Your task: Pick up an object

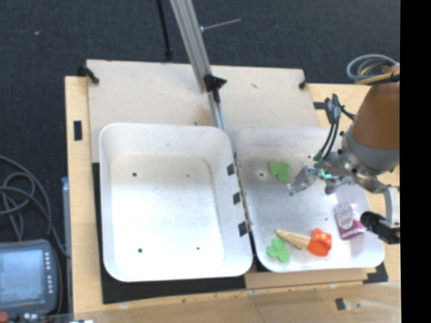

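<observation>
The right bin (266,147) holds several small objects. A green piece (279,171) lies near its middle left, and a second green piece (277,249) sits at the front edge. Beside that one rests a tan cone (291,237) touching an orange block (320,242). A pink and white packet (347,219) lies at the right side. My gripper (301,180) hangs low over the bin's middle, just right of the upper green piece and apart from it. I see nothing held in it.
The left bin (168,200) stands beside the right one, their rims meeting at the centre. A slanted metal pole (192,36) rises behind the bins. The arm's orange band (380,116) looms over the right bin's far right corner.
</observation>
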Motion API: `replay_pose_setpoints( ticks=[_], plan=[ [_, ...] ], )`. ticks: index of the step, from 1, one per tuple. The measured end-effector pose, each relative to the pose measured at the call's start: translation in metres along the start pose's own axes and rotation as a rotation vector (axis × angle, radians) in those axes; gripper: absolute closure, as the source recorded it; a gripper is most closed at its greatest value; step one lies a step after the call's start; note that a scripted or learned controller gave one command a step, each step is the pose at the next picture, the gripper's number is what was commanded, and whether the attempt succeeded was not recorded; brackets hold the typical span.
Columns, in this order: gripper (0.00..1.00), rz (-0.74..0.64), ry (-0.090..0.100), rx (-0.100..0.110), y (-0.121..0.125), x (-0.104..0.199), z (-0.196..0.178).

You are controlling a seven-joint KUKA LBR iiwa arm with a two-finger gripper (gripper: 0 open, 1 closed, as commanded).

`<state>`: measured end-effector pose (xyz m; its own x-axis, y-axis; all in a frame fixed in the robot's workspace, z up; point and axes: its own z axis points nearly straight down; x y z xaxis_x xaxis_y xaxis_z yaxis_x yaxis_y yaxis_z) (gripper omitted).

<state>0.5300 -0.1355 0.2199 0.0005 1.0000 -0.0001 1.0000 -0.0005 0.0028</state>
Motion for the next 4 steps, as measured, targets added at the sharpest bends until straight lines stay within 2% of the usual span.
replay_pose_setpoints(
  ticks=[2, 3, 4],
  plan=[
    [0.00, 0.002, -0.001, 0.007, 0.001, 0.004, 0.113],
    [1.00, 0.010, 0.000, -0.003, 0.004, 0.004, 0.099],
    [1.00, -0.003, -0.002, -0.005, 0.015, -0.001, 0.041]
  ],
)
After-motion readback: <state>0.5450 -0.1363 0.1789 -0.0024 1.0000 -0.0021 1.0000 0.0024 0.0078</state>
